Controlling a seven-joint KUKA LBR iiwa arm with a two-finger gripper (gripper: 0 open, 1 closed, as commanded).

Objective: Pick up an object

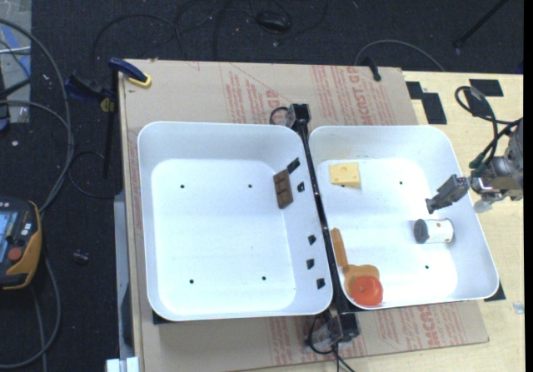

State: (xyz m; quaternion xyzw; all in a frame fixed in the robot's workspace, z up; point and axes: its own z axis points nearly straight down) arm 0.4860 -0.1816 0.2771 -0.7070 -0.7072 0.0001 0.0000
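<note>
Cardboard-covered worktop (pixel 250 83) carries two bins. Dark hand (pixel 447 193) hovers at the right bin's (pixel 466 279) edge, grasping nothing; its opening I cannot tell. Small white cylinder with grey cap (pixel 435 231) lies just below: descend straight, centred.

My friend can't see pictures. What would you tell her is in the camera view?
A robot gripper reaches in from the right over the right bin, just above a small white cylinder with a dark end. That bin also holds a yellow cheese wedge and an orange-and-red toy, while a brown block lies in the left bin.
</note>
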